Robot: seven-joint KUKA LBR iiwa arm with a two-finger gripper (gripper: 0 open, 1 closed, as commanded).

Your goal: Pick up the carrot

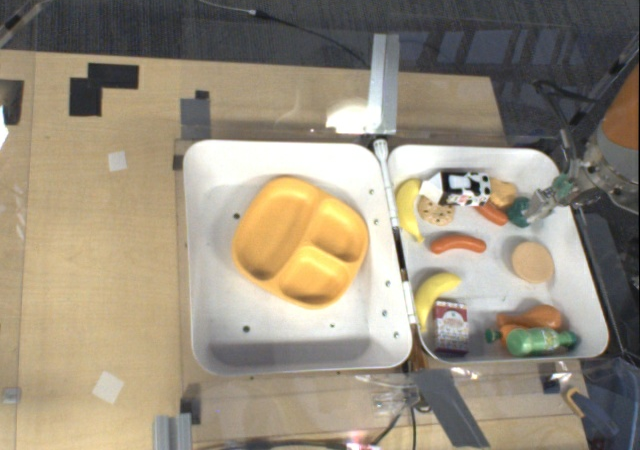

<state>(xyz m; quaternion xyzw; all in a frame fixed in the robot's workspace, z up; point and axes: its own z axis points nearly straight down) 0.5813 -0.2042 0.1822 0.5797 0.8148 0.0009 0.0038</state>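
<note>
The carrot (496, 214) is a small orange piece with a green leafy top (518, 215). It lies in the upper right part of the right bin (590, 283), just below a tan bread piece (503, 193). My gripper (552, 196) comes in from the right edge and hangs just right of the carrot's green top, very close to it. Nothing shows as held in it.
Around the carrot lie a black-and-white cow toy (466, 187), a cookie (433, 210), a banana (406, 208), a sausage (458, 244) and a round bun (532, 262). A second banana (437, 290), a red box (451, 326) and a green bottle (530, 341) sit in front. The left bin holds a yellow divided plate (300, 238).
</note>
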